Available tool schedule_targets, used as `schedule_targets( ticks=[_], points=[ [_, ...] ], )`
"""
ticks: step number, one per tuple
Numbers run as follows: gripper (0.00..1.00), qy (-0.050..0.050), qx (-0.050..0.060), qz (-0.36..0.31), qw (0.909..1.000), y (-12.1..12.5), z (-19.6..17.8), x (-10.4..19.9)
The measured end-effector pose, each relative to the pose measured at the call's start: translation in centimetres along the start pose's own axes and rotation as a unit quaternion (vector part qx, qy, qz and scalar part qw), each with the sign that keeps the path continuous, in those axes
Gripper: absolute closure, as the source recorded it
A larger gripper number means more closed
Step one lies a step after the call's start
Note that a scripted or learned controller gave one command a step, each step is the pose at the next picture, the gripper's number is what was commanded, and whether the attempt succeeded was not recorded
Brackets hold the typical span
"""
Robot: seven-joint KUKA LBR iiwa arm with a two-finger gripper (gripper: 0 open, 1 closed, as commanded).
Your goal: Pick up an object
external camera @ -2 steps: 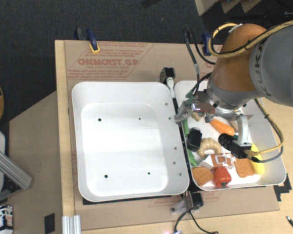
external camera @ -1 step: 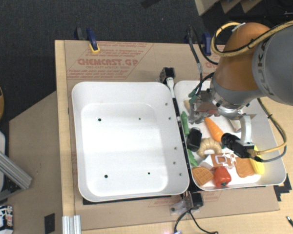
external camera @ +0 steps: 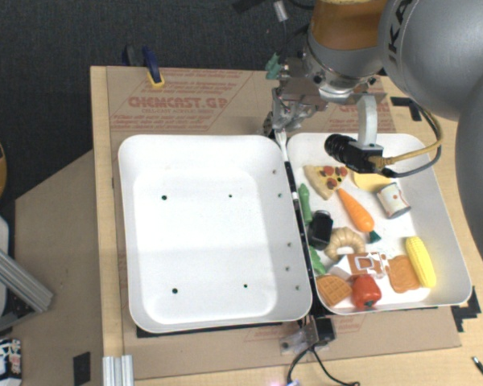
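Observation:
My gripper (external camera: pixel 283 124) hangs over the far end of the ridge where the two bins meet, at the right bin's (external camera: pixel 449 215) back left corner. That bin holds several toy foods. A pizza slice (external camera: pixel 325 180) lies closest to the gripper, with a yellow cheese wedge (external camera: pixel 373 182) beside it. Further forward are a carrot (external camera: pixel 356 209), a white can (external camera: pixel 394 201), a green pod (external camera: pixel 305 204), a black piece (external camera: pixel 319 227), a croissant (external camera: pixel 345 239), a corn cob (external camera: pixel 419 261), a waffle (external camera: pixel 332 289) and a red pepper (external camera: pixel 366 293). Nothing is seen in the gripper's grasp.
The left bin (external camera: pixel 209 232) is a wide white tray directly left of the gripper. A cardboard sheet (external camera: pixel 185 99) lies under both bins, with a blue-and-yellow clamp (external camera: pixel 153 67) at its far edge. The grey arm fills the upper right.

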State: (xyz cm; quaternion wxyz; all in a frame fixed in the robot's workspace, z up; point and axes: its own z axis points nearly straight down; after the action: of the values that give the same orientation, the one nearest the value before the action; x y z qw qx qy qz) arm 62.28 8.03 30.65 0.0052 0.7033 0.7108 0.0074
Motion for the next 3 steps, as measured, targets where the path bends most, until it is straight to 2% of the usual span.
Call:
schedule_targets(
  ticks=[1,2,3],
  points=[
    [1.00,0.000,0.005,0.002,1.0000,4.6,-1.2,6.5],
    [1.00,-0.001,0.013,0.002,0.9999,-1.1,4.6,13.0],
    [1.00,-0.001,0.007,0.004,1.0000,1.6,4.5,14.5]
  ],
)
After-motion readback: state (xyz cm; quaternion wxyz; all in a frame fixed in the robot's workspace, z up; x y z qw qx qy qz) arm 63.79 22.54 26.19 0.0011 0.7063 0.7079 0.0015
